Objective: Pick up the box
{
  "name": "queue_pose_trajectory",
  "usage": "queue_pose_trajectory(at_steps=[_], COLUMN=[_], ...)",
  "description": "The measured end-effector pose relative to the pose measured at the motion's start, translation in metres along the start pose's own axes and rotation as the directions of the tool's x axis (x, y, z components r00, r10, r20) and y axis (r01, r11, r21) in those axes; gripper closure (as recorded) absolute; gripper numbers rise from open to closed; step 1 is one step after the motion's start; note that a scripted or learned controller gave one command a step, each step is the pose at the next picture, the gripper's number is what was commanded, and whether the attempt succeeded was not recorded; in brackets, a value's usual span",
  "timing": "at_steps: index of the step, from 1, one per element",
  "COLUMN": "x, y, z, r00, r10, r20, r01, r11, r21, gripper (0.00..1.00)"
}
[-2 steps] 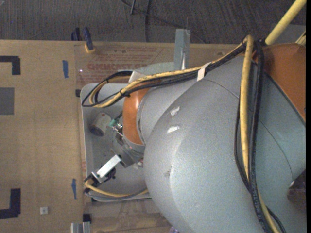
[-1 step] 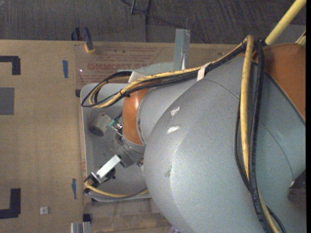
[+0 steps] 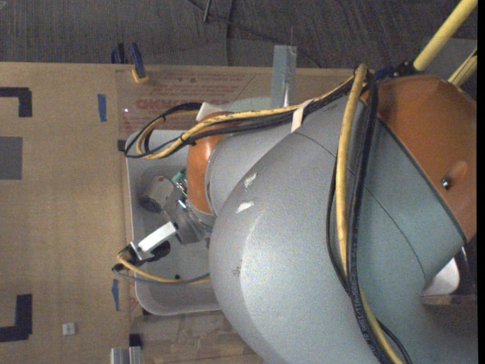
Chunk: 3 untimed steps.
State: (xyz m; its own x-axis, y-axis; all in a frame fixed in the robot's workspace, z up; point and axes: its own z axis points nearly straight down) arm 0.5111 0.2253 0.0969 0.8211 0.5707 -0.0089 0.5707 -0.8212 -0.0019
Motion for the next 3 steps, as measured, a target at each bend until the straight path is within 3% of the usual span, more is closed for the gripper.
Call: queue_pose_trajectory(at_steps=[1,2,3], x=[-0.060,-0.042,-0.110], y=[0.045,0.002,0.098], z=[-0.131,-0.020,-0.083], r00=[0.939,0.917,0.919], r10=[0.344,0.399,0.395], r20=[-0.002,0.000,0.003], r01=[-0.344,-0.399,-0.395], r11=[0.939,0.917,0.919], r21=[-0.001,0.000,0.002], gripper=[0.00,0.00,0.00])
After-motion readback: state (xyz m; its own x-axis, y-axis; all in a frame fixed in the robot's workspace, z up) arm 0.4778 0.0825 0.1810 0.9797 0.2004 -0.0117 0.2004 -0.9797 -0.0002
